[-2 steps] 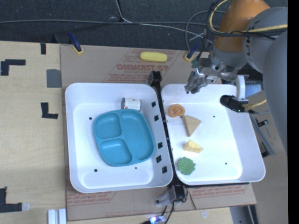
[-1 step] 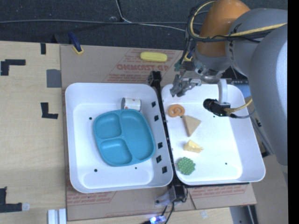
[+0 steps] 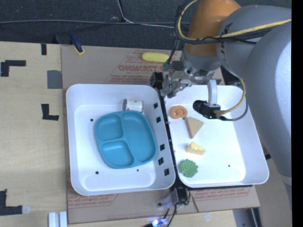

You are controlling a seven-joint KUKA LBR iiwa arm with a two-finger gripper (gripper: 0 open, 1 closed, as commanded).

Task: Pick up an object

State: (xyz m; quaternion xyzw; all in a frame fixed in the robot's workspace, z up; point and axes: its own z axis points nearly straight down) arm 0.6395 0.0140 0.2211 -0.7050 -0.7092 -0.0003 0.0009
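Note:
My gripper (image 3: 169,88) hangs over the far end of the divider between the two bins, just above and left of a small orange ring (image 3: 178,112). The right bin (image 3: 236,174) also holds a tan wedge (image 3: 193,126), a yellow chunk (image 3: 195,149) and a green knobbly piece (image 3: 188,167). In the left bin (image 3: 80,174) a blue divided plate (image 3: 125,139) lies flat, with a small white-and-brown cylinder (image 3: 133,105) at its far edge. I see nothing held at the gripper.
A yellow oblong object (image 3: 155,57) lies on the cardboard behind the bins. A black cable (image 3: 208,109) loops from the wrist down over the right bin's far side. The arm's bulk covers the upper right.

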